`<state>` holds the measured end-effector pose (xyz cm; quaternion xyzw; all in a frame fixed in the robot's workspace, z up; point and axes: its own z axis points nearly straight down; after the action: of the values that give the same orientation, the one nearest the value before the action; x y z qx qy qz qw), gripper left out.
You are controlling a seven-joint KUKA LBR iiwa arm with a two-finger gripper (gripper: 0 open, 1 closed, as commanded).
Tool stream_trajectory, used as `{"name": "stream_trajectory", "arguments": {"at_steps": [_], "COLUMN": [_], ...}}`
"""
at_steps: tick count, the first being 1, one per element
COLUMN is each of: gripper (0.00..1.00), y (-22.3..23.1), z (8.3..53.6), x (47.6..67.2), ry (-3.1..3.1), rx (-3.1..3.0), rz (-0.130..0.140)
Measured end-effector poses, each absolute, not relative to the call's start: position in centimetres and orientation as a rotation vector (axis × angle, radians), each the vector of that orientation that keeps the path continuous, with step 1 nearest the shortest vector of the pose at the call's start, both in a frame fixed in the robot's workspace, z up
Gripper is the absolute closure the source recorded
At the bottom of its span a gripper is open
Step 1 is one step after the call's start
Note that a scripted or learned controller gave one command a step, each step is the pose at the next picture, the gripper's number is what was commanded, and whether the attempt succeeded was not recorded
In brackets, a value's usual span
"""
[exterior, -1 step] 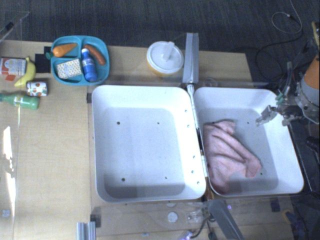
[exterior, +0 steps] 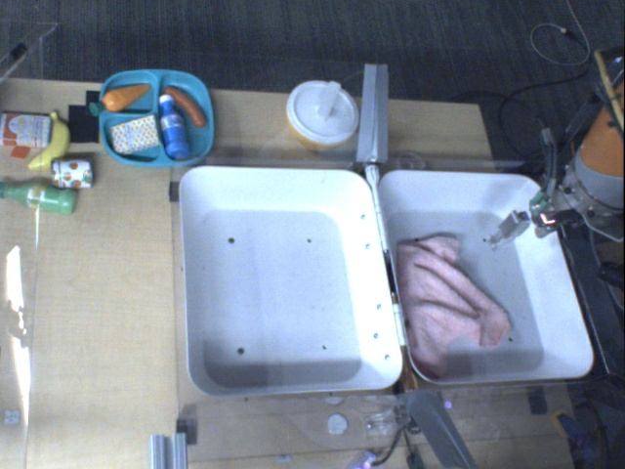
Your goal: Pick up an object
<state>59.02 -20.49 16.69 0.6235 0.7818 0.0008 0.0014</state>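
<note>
Wooden bench [exterior: 98, 340] with dark floor along the top of the frame; two white bins side by side. Left bin [exterior: 195, 262], centre frame. Right bin [exterior: 557, 350]: one crumpled pink cloth [exterior: 444, 301], lower left part. Gripper [exterior: 510, 229], upper right of that bin, above bare floor, apart from the cloth; jaw opening cannot be told, nothing seen held. Blue tray [exterior: 200, 101] of toy food, upper left.

A robotics lab, this: a wooden desk [exterior: 98, 340] carrying two white bins [exterior: 283, 281], loose cables [exterior: 557, 37] trailing, toy food in a blue tray [exterior: 200, 115].
</note>
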Motion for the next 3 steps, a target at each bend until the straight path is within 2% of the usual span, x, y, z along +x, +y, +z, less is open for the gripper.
{"name": "stream_trajectory", "arguments": {"at_steps": [1,2,3], "gripper": [0.0,0.0,0.0], "y": [-11.0,-11.4,-9.3], "z": [9.1,9.1,9.1], "x": [60.8,54.5,58.8], "ry": [2.46,2.599,2.435], "rx": [1.934,1.739,1.964], "rz": [0.014,0.013,0.015]}}
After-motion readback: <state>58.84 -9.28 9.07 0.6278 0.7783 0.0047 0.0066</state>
